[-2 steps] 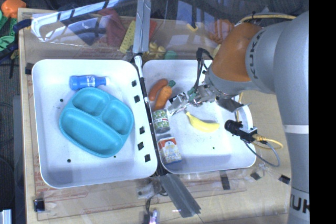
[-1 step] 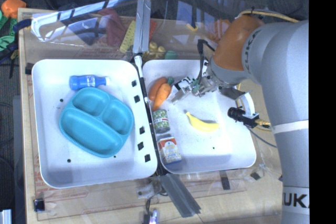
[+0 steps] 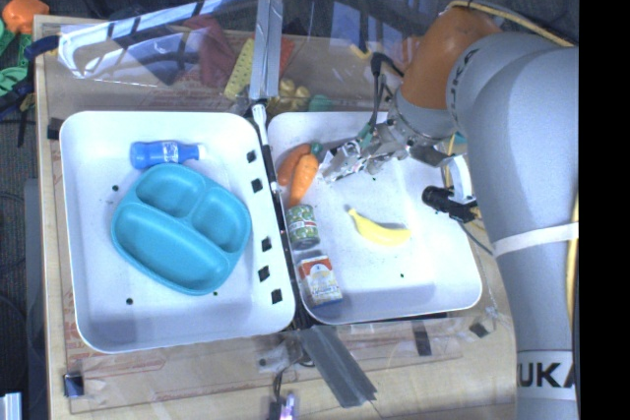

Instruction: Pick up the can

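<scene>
The can has a green label and lies against the left wall of the right bin, just below an orange carrot. My gripper hangs over the upper middle of that bin, right beside the carrot's tip. It is above and to the right of the can and apart from it. Nothing shows in its grasp. The grey arm with its orange band reaches in from the upper right.
A yellow banana lies mid-bin, right of the can. A small red and white carton sits below the can. The left bin holds a blue divided plate and a blue bottle. Clutter lies behind the bins.
</scene>
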You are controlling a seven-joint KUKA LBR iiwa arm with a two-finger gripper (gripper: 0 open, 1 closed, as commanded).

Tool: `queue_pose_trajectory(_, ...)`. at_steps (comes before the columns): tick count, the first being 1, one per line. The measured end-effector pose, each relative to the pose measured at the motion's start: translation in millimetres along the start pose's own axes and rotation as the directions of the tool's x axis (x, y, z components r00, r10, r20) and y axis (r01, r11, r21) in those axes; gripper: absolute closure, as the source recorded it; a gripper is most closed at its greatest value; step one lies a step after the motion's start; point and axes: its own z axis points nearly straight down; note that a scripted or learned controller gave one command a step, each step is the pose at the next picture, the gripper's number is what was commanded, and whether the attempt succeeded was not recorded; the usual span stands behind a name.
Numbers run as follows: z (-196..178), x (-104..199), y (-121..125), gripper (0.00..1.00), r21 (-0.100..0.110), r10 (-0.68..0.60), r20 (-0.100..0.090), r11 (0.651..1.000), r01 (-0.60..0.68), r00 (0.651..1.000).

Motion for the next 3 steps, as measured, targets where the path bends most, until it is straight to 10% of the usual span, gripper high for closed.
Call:
queue_pose_trajectory(2, -1, 18, 2, 0.00, -0.039, 0.363, 0.005, 0.931, -0.363, 0.932)
queue_pose_trajectory(3, -3, 15, 10, 0.00, -0.026, 0.421, -0.005, 0.907, -0.421, 0.907)
